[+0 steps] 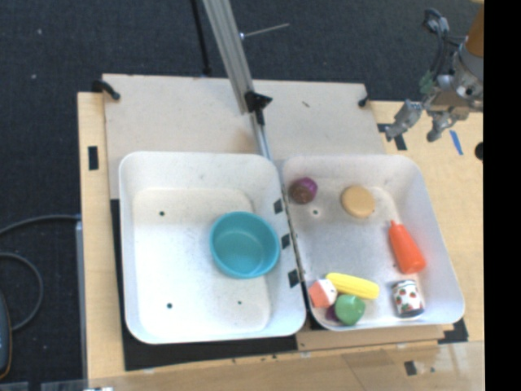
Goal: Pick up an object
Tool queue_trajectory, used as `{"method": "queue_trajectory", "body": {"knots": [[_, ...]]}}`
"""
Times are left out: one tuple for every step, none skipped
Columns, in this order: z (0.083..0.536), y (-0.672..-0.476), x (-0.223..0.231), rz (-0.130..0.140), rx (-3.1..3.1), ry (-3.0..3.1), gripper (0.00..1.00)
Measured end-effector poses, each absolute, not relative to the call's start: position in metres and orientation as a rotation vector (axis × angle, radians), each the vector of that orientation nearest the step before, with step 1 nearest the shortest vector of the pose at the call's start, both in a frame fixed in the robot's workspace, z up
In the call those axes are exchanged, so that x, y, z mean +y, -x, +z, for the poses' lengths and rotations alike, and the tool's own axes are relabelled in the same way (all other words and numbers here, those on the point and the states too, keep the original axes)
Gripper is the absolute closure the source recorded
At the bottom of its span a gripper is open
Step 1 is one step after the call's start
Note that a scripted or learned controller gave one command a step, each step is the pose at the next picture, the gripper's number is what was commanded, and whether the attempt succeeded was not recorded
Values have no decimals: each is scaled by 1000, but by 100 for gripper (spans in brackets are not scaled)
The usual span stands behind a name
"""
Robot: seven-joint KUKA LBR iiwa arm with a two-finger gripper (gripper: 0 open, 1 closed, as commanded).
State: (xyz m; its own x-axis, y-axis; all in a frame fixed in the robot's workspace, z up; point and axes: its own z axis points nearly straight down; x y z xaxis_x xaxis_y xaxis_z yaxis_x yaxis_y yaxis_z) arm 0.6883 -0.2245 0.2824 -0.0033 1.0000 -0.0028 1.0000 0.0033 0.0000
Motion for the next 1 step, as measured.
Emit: {"method": "queue_trajectory", "body": {"knots": [[282, -688, -225, -5, 2225, -2215, 0]]}}
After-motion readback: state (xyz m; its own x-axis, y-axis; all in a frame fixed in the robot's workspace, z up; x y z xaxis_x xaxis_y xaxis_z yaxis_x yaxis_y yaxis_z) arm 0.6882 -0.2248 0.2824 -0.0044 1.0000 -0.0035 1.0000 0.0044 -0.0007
